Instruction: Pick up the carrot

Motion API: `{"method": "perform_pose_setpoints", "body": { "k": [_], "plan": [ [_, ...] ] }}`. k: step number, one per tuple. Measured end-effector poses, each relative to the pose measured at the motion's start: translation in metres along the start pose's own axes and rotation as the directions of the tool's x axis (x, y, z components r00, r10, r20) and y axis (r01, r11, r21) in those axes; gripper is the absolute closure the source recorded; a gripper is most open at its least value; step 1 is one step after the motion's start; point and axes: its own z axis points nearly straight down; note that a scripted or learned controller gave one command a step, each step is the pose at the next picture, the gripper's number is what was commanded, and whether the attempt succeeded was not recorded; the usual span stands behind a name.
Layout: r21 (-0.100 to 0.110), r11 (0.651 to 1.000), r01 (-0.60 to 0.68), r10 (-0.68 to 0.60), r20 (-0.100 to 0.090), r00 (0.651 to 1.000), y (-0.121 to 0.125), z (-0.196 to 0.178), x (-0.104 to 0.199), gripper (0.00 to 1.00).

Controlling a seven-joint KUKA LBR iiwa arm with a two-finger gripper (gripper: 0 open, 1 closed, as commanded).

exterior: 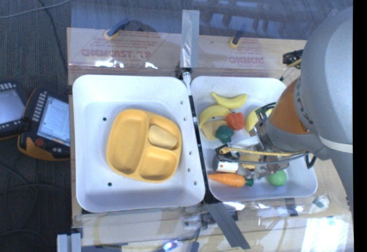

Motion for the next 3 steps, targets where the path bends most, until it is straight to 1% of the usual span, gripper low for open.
{"method": "perform_pose_setpoints", "body": {
  "k": [1,2,3],
  "plan": [
    [0.008,0.999,0.052,-0.052,0.024,0.998,-0.096,-0.079,0.038,1.00],
    [0.007,0.999,0.050,-0.050,0.024,0.998,-0.095,-0.079,0.038,0.00],
    [0.010,1.000,0.004,-0.005,0.023,1.000,-0.025,0.008,0.001,0.00]
  ]
}}
